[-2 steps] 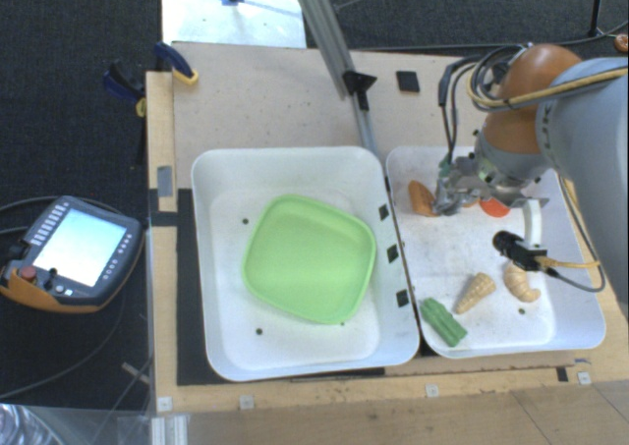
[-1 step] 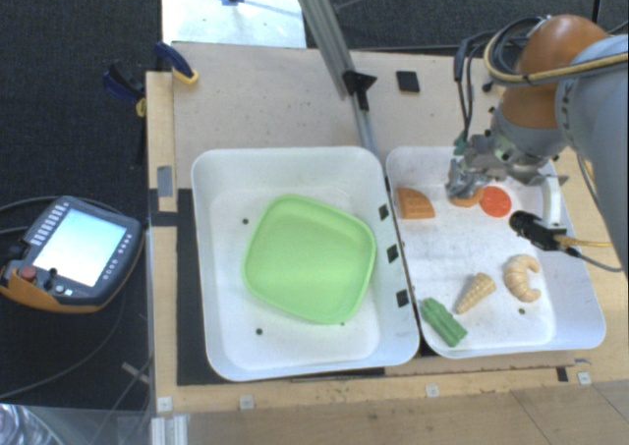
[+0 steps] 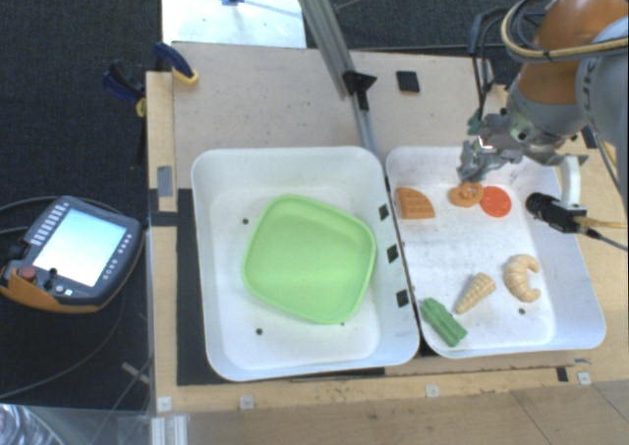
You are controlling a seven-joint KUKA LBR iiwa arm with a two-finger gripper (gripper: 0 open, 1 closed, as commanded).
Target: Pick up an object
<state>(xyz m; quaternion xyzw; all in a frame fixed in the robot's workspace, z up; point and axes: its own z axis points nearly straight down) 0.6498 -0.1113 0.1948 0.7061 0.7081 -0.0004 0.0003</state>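
My gripper (image 3: 471, 176) hangs over the far part of the right bin (image 3: 570, 335), directly above a small orange ring-shaped piece (image 3: 465, 195). Whether it touches that piece I cannot make out. A red-orange disc (image 3: 496, 201) lies just to the right of the ring. Left of it sits an orange bread-like slice (image 3: 415, 203). Nearer the front are a pale croissant (image 3: 523, 276), a cream cone (image 3: 476, 292) and a green pickle-shaped piece (image 3: 443, 321).
The left bin (image 3: 221, 340) holds a light green square plate (image 3: 310, 258). A grey pole (image 3: 324, 21) slants over the bench behind the bins. A teach pendant (image 3: 69, 254) lies off the bench at the left.
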